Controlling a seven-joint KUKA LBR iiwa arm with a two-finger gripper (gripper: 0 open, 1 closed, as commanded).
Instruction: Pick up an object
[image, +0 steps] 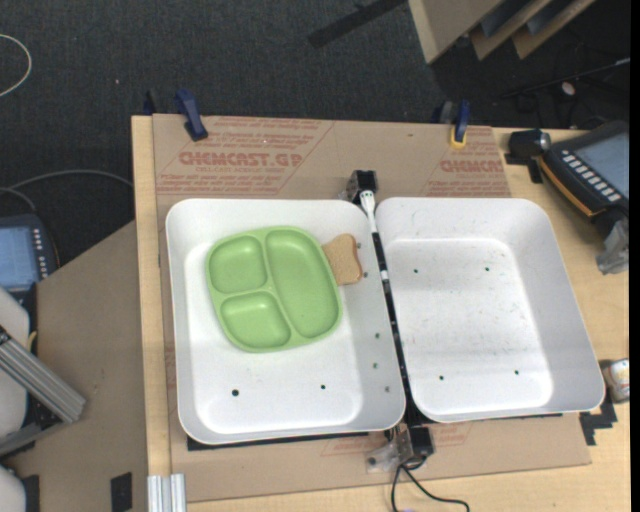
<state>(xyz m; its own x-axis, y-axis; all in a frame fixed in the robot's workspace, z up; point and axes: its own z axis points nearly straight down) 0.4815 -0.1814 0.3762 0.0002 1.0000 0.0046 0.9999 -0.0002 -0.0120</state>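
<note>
Left bin (290, 405), near rim foremost: a green divided plate (275, 288) and a small tan slab (343, 260) lie in its far half.

The slab rests flat against the plate's right edge, close to the seam with the right bin (480, 300); its long axis runs roughly from near to far, leaning slightly, with no clear front end. The plate's long axis lies more across the bin. A likely failure is a grasp that clips the plate's rim and closes on nothing, since the two touch. The thin slab may also slide along the slick floor.
</note>
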